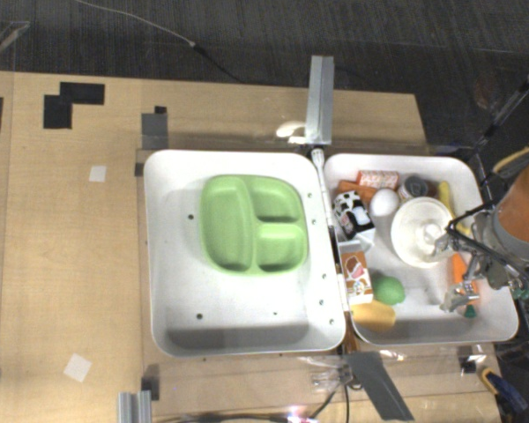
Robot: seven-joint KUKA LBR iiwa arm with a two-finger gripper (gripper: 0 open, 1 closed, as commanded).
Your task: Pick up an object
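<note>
Gripper [463, 300] is hanging over the right bin [502, 324], near its right wall, just beside an orange carrot [458, 267]; can't tell its opening. White bowl [420, 230] sitting nearby. Green tray [251, 223] lying in left bin [172, 307].

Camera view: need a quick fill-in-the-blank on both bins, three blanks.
1. The green compartment tray lies in the ____ white bin.
2. The round white bowl sits in the ____ white bin.
3. The small ball near the yellow block is coloured ____.

Missing words: left; right; green
</note>
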